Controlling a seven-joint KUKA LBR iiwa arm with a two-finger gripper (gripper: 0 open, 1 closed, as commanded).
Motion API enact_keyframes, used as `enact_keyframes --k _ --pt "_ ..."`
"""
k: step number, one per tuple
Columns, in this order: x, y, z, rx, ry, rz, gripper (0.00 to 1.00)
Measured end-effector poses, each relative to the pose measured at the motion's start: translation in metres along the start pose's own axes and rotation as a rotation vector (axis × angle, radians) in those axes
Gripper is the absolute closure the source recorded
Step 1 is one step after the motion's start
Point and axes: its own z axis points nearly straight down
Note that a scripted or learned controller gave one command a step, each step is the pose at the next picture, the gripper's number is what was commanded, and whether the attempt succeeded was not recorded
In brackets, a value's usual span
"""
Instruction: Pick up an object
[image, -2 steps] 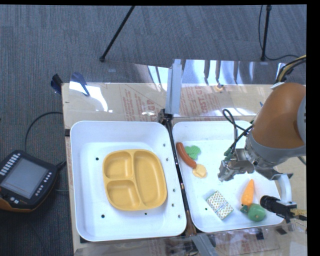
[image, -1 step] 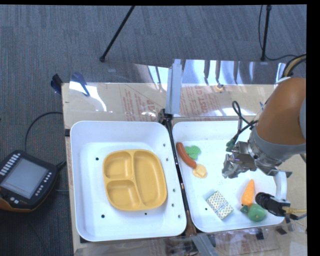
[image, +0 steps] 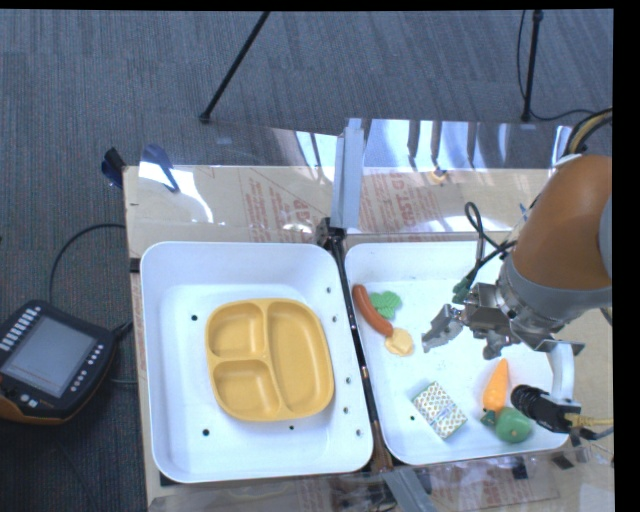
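Our fingers (image: 465, 333), seemingly apart and holding nothing, hover right of centre; descending here, we could miss the hot dog (image: 372, 311) and carrot (image: 496, 386).

Worktop sheet (image: 290, 210) lettering: reddish printed text, up and to the left of the hand (image: 465, 335), too small and blurred to read.
Patterned box (image: 440, 409): small marks, illegible.
Pendant screen (image: 45, 355): nothing readable.

Fixed overhead slant onto both bins (image: 160, 300)
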Motion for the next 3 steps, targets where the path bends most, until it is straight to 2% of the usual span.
enact_keyframes --k 1,2,3 --pt "0.011 -0.024 -0.133 -0.011 -0.001 0.097 0.0" --pt "-0.064 -0.012 -0.085 0.004 -0.004 0.182 0.0" --pt "-0.097 0.028 -0.007 0.009 0.0 0.204 0.0"
